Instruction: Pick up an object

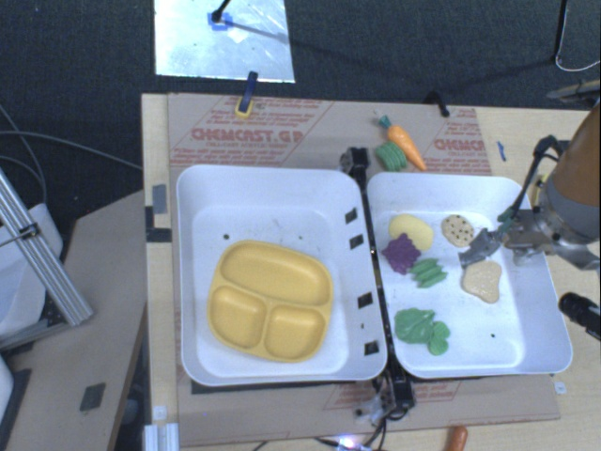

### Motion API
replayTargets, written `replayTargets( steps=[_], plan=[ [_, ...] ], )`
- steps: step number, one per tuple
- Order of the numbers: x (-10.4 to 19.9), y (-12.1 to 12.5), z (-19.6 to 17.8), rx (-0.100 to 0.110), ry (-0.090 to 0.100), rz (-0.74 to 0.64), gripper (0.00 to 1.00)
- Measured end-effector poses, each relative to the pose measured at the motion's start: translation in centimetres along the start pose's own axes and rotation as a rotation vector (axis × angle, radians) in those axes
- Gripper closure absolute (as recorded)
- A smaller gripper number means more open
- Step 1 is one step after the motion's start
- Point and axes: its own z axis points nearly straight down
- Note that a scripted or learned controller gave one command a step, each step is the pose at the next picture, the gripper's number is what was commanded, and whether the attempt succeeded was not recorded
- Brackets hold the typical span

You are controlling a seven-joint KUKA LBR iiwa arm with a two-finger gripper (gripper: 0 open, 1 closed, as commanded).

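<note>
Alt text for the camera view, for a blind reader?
The gripper hovers low in the right bin, above a tan toy slice near a cookie. The left bin holds a yellow divided tray.

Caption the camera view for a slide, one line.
Grey arm's hand hovers over the right white bin among toy foods, beside a tan bread-shaped slice; yellow compartment tray fills left bin.
</note>
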Motion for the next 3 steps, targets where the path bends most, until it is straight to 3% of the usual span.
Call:
replayTargets(
  steps=[1, 2, 3],
  plan=[
    [-3.2, -3.6, 12.4, 0.012, 0.002, 0.007, 0.00],
    [-6.7, -3.2, 13.9, 0.001, -0.002, 0.005, 0.00],
    [0.8, 2.3, 13.7, -0.005, 0.003, -0.009, 0.00]
  ],
)
